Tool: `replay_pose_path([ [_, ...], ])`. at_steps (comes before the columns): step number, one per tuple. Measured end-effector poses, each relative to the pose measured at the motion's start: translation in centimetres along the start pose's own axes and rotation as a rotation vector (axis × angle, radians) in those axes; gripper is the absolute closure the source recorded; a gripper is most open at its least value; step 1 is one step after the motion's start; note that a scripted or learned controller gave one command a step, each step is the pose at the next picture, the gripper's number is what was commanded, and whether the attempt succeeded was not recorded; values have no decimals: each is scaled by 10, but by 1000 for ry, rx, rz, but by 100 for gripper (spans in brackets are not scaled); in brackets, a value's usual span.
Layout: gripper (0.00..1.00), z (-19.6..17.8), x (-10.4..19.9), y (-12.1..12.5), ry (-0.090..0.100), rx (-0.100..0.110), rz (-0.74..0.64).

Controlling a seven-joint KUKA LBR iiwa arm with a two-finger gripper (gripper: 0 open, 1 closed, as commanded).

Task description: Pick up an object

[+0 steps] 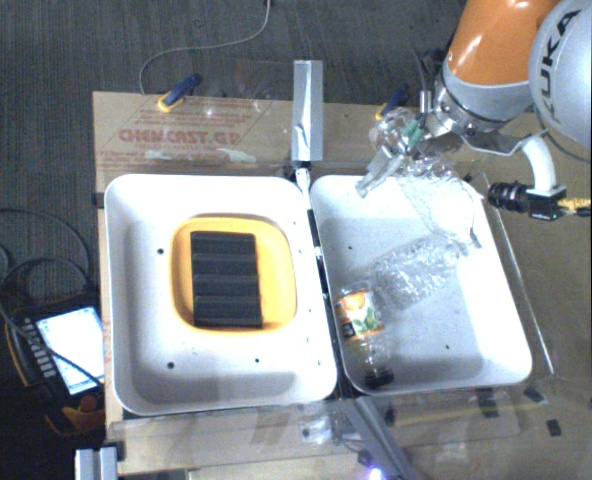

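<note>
The landmark here is the small bottle with an orange and green label [360,320] lying in the right-hand white bin [506,363], close to that bin's left wall and near its front edge. Just up and to the right of it lies a crumpled clear plastic bottle [416,268], nearly touching it. The left-hand white bin [136,368], beyond the wall from the labelled bottle, holds a yellow tray with a black ribbed insert [228,276].

The gripper [401,143] hangs well up and slightly right of the labelled bottle, over the far rim of the right bin; whether it is wide or narrow cannot be told from this view, and nothing can be seen held in it.

To pick well, the arm should probably come down over the clear bottle's middle and grip across its narrow width. The labelled bottle seems harder, since the wall crowds one side.
</note>
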State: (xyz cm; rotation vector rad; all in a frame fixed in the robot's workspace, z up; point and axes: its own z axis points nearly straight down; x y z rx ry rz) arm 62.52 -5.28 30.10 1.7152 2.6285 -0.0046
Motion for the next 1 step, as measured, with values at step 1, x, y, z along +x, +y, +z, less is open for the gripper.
replay_pose_path([
  [1, 100, 78, 39, -2, 5, 3, 303],
])
